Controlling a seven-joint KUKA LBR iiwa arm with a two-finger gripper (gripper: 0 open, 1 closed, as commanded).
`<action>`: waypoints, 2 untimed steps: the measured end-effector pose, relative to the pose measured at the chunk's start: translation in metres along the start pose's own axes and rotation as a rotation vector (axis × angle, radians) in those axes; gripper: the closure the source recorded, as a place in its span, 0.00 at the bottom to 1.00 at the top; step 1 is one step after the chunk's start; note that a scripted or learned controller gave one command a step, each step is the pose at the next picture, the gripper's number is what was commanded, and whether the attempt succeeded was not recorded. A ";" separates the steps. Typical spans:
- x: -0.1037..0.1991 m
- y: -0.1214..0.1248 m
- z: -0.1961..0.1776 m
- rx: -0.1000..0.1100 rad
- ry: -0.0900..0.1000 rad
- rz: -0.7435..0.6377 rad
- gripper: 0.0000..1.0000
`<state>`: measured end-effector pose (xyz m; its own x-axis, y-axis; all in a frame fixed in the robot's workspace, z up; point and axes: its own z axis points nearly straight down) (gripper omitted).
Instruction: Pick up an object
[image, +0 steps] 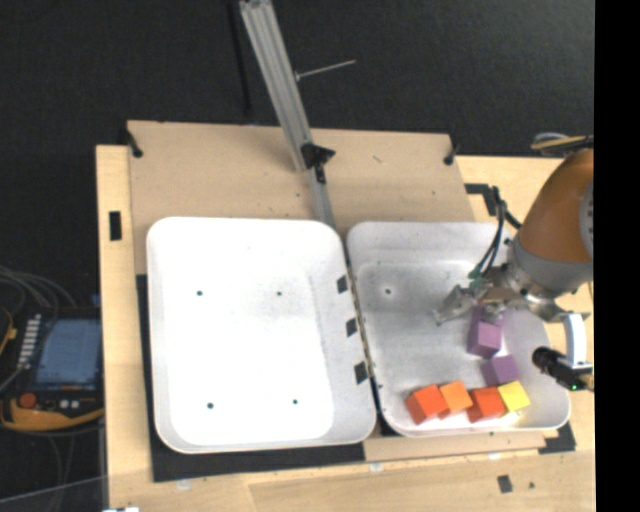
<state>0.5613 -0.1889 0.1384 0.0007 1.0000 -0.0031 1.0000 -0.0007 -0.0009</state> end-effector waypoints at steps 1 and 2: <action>-0.003 0.007 0.009 -0.025 -0.007 0.001 0.00; -0.004 0.007 0.001 -0.026 -0.007 0.005 1.00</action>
<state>0.5682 -0.1928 0.1373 0.0059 0.9999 -0.0098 0.9997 -0.0056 0.0256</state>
